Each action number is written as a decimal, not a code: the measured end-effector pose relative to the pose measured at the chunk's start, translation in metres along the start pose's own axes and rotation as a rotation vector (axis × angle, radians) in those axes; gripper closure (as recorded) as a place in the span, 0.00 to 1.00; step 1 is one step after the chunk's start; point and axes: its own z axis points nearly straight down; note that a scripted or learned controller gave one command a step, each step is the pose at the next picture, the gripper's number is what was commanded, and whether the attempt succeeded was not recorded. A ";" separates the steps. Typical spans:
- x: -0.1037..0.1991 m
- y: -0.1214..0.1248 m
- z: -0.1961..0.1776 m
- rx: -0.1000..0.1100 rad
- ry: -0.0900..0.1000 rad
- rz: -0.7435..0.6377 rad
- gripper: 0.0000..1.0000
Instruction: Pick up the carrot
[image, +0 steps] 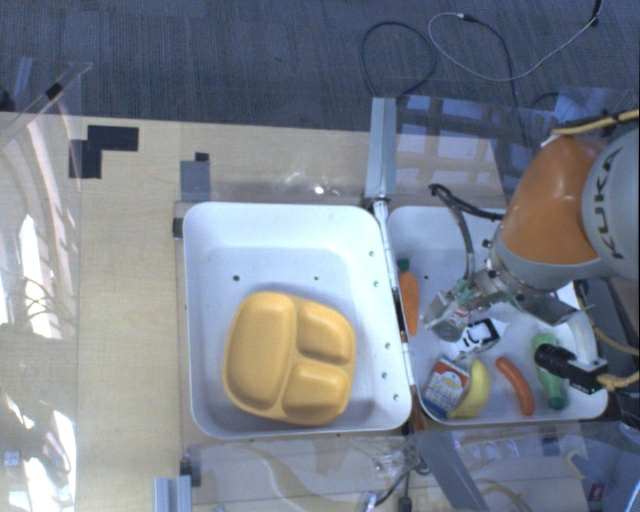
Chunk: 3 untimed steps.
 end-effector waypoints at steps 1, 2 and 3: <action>0.040 -0.015 0.001 0.000 0.001 -0.383 1.00; -0.001 -0.035 -0.020 -0.003 -0.004 -0.735 1.00; 0.036 -0.021 -0.008 -0.002 -0.002 -0.886 1.00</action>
